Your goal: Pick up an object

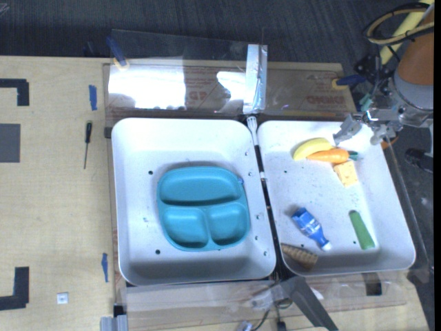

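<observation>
Half the arm [413, 67] is cut off at the counter's [48, 185] far right corner; gripper [364, 126] fingers' state unreadable, above right bin [400, 247].

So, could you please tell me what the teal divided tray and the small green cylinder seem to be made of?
The teal divided tray in the left white bin looks like moulded plastic: even colour, rounded compartments, soft sheen. The small green cylinder in the right white bin also seems plastic or rubber, smooth and uniformly coloured; the picture is too coarse to settle it.
</observation>
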Controlling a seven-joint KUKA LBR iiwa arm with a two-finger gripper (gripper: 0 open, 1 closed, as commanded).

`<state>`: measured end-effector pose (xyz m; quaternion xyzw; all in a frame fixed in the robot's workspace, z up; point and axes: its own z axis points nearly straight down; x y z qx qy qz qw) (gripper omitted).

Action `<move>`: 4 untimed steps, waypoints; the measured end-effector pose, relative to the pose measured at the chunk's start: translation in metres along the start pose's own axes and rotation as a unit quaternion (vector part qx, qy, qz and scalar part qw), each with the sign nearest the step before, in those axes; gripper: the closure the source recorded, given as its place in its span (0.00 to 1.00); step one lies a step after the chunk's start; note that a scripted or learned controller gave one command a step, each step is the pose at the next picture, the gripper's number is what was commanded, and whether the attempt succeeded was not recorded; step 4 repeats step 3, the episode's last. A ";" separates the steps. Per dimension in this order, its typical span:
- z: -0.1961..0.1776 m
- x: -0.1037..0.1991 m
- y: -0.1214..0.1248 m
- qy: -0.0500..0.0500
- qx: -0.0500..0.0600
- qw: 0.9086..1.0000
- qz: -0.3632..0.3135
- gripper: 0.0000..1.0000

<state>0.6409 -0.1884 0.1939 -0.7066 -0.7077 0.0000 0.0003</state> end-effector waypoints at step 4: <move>-0.046 0.082 -0.049 0.001 -0.006 0.992 0.123 1.00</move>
